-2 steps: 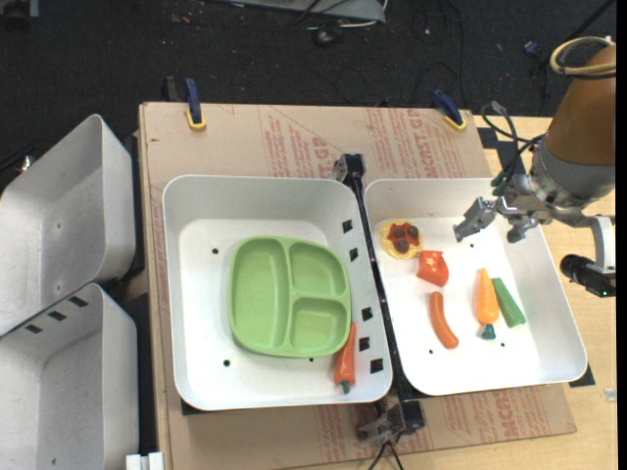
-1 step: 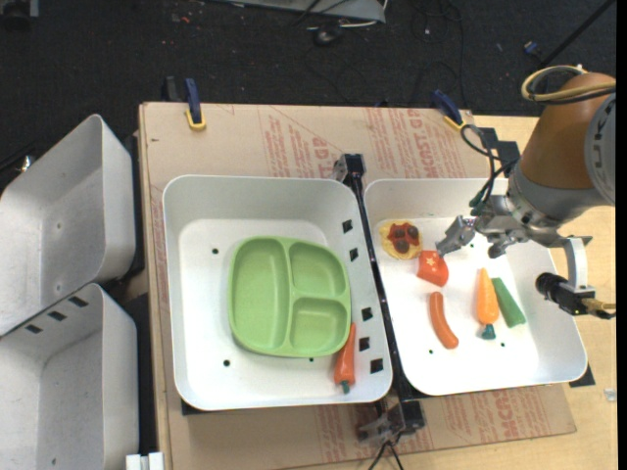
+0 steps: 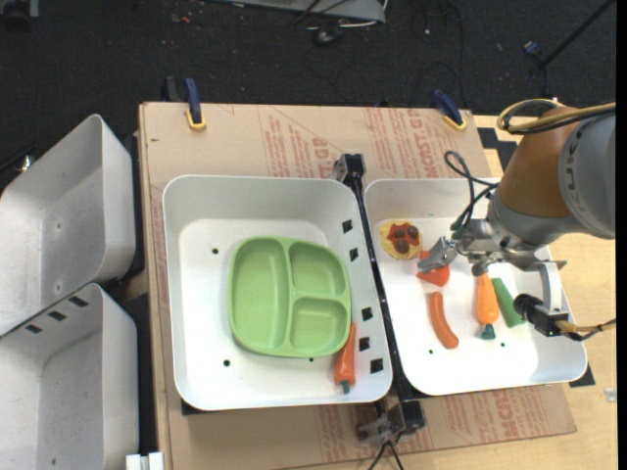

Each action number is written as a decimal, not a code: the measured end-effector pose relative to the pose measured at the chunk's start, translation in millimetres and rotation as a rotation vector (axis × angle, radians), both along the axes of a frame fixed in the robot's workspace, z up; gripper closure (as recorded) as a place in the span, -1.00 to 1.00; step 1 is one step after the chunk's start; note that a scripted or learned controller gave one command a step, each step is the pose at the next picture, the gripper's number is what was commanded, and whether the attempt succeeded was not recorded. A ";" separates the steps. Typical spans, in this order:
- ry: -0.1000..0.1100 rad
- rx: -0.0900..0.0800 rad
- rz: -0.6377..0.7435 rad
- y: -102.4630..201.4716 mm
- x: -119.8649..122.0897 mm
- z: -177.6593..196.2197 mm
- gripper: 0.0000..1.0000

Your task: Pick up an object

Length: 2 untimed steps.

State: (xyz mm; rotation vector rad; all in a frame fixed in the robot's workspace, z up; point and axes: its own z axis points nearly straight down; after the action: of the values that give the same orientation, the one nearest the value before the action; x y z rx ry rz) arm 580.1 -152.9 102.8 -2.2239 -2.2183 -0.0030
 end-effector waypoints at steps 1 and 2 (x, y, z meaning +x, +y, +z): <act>-0.009 -0.001 0.003 0.5 3.2 15.9 1.00; -0.004 -0.003 0.005 -1.2 6.2 58.9 1.00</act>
State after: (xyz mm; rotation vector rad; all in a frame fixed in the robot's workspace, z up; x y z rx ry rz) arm 586.2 -154.1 161.7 -2.2221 -2.2271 -0.0036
